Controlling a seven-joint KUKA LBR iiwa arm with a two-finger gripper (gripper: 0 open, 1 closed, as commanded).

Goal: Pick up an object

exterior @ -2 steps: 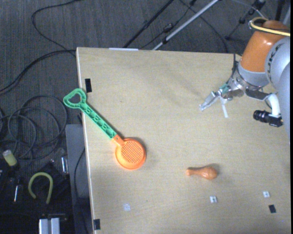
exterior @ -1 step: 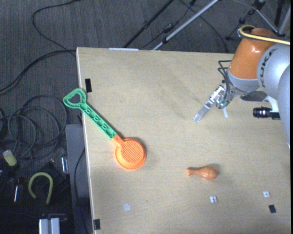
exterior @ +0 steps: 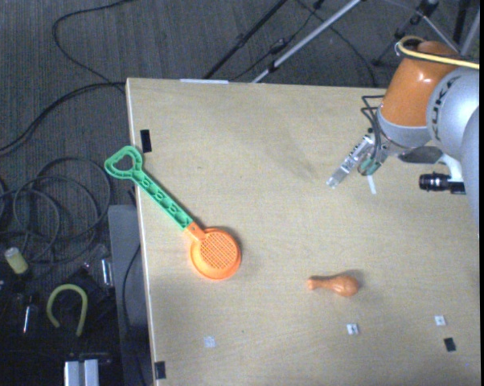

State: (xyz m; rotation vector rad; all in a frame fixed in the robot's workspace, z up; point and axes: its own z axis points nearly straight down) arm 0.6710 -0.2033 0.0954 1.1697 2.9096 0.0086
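Your grey arm with its orange band (exterior: 415, 95) comes in from the three o'clock edge and hangs over the upper right part of the pale wooden counter (exterior: 266, 135). Its gripper (exterior: 353, 171) points down and toward nine o'clock, with a thin metallic tip leading and a small green part just behind it. You cannot tell from this slant whether the fingers are apart or together; nothing is seen between them.

Your candidates for picking lie lower on the counter, well apart from the gripper. At about six o'clock from the gripper rests a small orange plastic piece shaped like a drumstick (exterior: 336, 284), its thin end toward nine o'clock and its rounded end toward three o'clock. Well to the eight o'clock side of the gripper lies a toy sieve with a round orange mesh head (exterior: 215, 253) and a long green plastic handle (exterior: 155, 190). The handle runs up toward ten o'clock and ends in a looped grip near the counter's nine o'clock edge. The sieve and the drumstick piece are apart from each other, with bare counter between them.

A few small dark and pale markers (exterior: 352, 328) dot the counter near the five o'clock corner. On the dark floor beyond the nine o'clock edge, black cables (exterior: 33, 207) lie coiled.
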